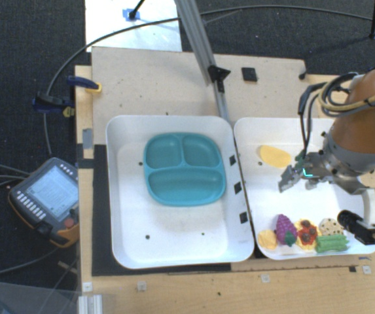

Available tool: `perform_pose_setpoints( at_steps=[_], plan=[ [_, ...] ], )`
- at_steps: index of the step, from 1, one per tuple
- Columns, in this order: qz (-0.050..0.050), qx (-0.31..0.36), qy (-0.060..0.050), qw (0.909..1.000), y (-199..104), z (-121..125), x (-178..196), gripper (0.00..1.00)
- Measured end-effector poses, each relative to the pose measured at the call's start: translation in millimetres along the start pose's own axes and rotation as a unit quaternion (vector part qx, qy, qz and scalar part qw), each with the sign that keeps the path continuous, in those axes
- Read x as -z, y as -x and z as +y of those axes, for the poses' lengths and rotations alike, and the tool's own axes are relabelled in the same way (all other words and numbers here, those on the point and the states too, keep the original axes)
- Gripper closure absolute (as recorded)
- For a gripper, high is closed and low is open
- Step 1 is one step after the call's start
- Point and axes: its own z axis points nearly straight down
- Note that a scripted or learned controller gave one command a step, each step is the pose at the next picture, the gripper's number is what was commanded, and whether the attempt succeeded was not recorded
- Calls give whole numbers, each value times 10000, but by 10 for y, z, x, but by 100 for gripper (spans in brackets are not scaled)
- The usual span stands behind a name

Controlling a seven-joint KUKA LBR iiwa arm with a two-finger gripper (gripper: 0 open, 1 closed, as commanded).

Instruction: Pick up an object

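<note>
Your end effector (292, 176) hangs released, grasping nothing; lower it squarely over the yellow toy chip (275, 155) near the right bin's (252, 195) far edge.

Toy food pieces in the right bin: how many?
6. A yellow piece lies alone near the bin's far side. Along the near edge: yellow piece, purple grapes, red-orange piece, spotted cookie, green piece. The arm may hide more.
</note>
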Motion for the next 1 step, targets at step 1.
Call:
perform_pose_setpoints(
  at_steps=[1],
  plan=[
    [-1,1,7,10000,0,4,5,0]
  ],
)
